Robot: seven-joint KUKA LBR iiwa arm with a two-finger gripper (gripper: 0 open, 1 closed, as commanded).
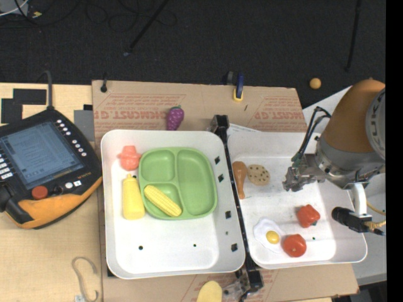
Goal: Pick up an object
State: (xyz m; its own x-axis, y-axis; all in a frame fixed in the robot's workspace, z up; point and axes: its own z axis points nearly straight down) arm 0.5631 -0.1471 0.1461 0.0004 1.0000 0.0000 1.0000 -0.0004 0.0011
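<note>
One claw [294,180] above right bin [352,257]

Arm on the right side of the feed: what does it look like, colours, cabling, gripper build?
The arm is bulky and rounded, with a broad orange band above a grey wrist section. Thin dark cables loop from the wrist down toward the gripper, a small dark grey metal assembly. The gripper's details are too small and dark to make out.

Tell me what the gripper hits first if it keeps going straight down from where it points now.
Probably the bare floor of the right bin: the gripper points down right of the cookie, above the red pepper. Depth is unclear.
</note>
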